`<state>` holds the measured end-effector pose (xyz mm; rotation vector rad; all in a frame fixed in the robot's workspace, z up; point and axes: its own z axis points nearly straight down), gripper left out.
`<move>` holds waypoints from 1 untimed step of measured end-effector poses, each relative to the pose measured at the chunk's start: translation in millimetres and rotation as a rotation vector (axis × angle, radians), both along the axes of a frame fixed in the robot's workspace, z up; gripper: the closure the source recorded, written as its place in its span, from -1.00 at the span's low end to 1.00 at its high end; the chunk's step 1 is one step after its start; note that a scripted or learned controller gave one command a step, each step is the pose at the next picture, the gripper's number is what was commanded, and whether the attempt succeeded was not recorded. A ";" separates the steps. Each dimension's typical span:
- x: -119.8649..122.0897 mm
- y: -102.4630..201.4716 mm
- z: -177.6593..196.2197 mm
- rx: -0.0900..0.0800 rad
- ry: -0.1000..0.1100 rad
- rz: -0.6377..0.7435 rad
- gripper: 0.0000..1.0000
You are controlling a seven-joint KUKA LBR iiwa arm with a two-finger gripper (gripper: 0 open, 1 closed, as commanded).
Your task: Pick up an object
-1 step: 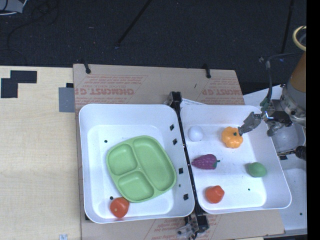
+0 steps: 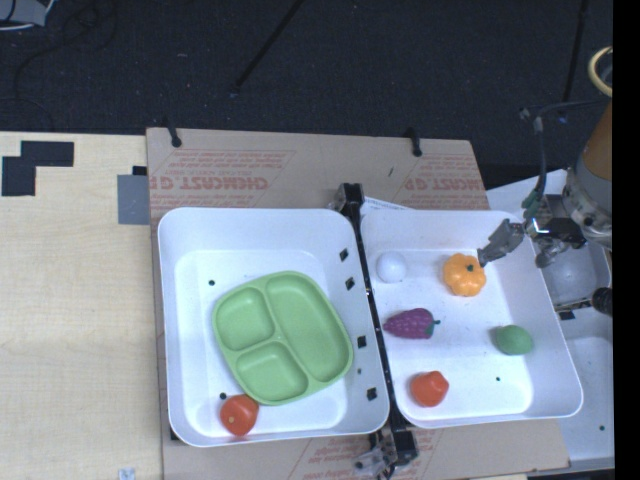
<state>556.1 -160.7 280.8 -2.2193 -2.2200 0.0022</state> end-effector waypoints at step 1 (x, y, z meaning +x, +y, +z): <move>-1.1 3.0 -64.7 0.002 0.007 -0.001 -1.00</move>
